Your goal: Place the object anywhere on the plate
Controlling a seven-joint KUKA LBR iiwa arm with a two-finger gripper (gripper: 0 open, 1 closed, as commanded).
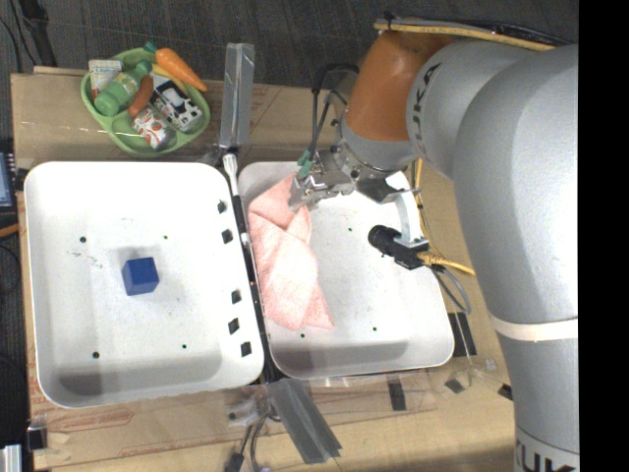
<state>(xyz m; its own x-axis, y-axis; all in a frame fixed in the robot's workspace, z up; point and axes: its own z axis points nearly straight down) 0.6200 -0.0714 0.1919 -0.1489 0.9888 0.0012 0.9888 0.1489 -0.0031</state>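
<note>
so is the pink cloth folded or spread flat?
Folded, loosely. The pink cloth in the right bin shows overlapping layers and a diagonal crease near its top, where the gripper sits at its upper edge.

Single grey KUKA iiwa arm (511, 214), seen from above at a slant. The large grey links occupy the frame from 2 o'clock down to 5 o'clock, entering from the 3 o'clock side. An orange band (388, 87) rings the arm above the wrist, toward 1 o'clock. Beyond it the wrist angles down and toward 9 o'clock, ending in the hand (307, 183) just above frame centre. A black fitting (396, 245) with a yellow cable projects from the wrist toward 4 o'clock. The hand's small metal parts are not resolved individually.
</note>
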